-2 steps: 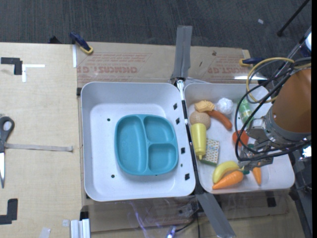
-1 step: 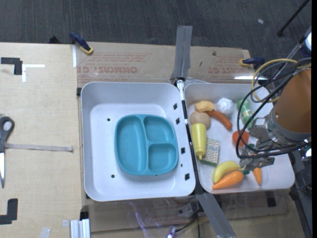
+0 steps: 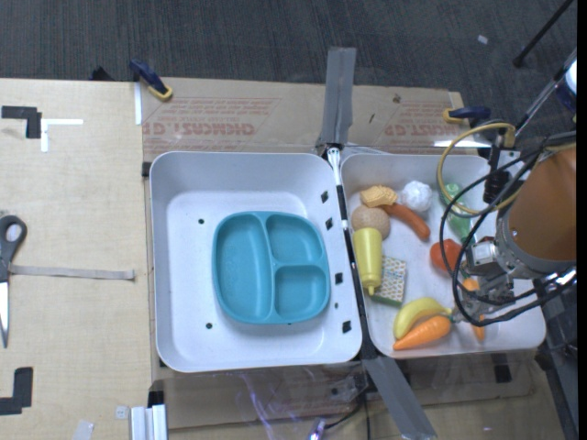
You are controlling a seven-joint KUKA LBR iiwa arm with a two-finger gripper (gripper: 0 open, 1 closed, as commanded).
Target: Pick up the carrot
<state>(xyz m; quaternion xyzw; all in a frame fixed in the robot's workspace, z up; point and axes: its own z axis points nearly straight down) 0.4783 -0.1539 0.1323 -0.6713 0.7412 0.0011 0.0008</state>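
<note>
The carrot lies at the right bin's near edge, just below a banana, with the gripper low to its right, fingers' state cannot be told

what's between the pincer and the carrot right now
Nothing visible. The orange tapered plastic carrot lies uncovered at the right white bin's near edge, touching the yellow banana; the arm's wrist and cables hang just right of it.
</note>
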